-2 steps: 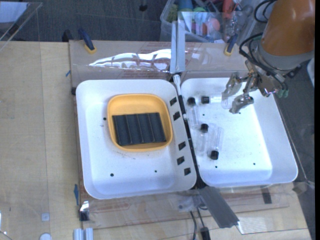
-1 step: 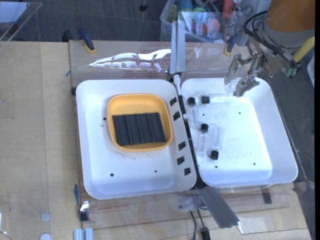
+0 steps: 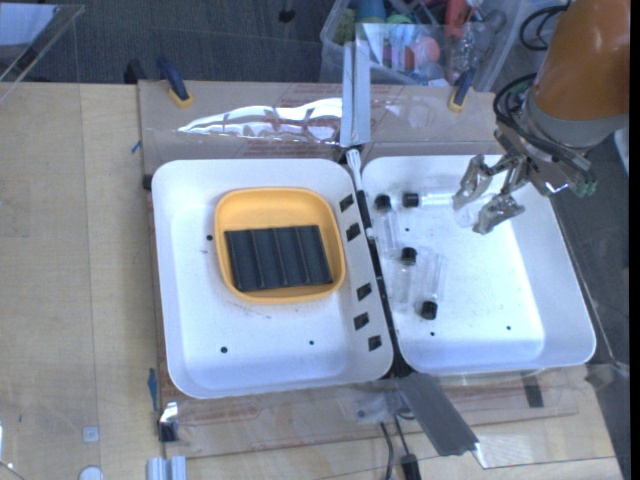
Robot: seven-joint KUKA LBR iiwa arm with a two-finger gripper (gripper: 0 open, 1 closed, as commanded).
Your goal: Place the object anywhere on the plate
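A yellow square plate [image 3: 232, 213] lies in the left bin [image 3: 190, 338]. A black ribbed rectangular object [image 3: 278, 257] rests flat on the plate and covers most of its middle. My gripper [image 3: 484, 202] hangs over the upper part of the right bin [image 3: 520, 318], well to the right of the plate. Its two metal fingers [image 3: 468, 190] stand apart, open, with nothing between them.
Several small clear pieces with black caps [image 3: 408, 256] lie in the left half of the right bin. Black clips [image 3: 362, 290] line the divider between the bins. A clear box of colourful items [image 3: 420, 18] stands behind the bench.
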